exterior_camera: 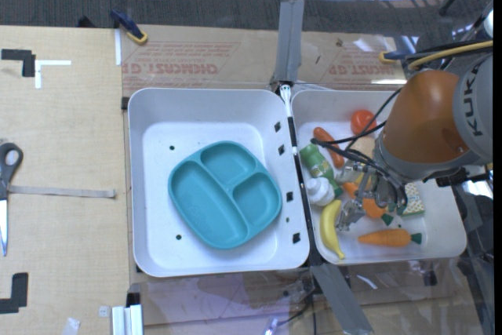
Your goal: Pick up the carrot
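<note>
Camera view: carrot (386,238) lies crosswise, green top right; claw (369,204) state unclear.

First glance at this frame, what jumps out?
The teal divided plate lying alone in the left bin. Next, the arm's orange band over the crowded right bin, with the pincer down among the toys. A carrot lies near that bin's front edge, with a banana to its left.
</note>
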`<state>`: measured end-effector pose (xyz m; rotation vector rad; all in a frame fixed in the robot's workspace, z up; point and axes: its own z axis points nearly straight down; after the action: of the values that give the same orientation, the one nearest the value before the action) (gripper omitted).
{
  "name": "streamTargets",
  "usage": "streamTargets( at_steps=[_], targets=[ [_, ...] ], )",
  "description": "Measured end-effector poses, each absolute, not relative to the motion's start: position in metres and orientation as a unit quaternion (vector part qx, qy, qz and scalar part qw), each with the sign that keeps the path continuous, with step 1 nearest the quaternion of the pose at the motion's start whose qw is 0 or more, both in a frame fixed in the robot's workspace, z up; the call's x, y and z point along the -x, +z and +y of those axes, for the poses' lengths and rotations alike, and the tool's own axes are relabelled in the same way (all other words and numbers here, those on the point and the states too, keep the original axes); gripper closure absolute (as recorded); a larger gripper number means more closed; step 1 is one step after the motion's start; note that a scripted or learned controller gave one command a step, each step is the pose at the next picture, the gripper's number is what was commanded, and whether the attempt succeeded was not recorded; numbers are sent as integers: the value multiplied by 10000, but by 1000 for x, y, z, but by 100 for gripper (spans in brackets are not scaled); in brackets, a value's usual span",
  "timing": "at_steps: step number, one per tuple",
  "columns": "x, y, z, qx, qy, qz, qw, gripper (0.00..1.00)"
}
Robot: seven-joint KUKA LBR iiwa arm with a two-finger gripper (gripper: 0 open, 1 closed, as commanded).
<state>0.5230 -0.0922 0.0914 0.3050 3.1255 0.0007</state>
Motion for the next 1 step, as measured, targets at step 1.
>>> streamTargets(
  at_steps=[1],
  targets=[
    [-525,101,-94,-967,-9,9953,31,100]
  ],
)
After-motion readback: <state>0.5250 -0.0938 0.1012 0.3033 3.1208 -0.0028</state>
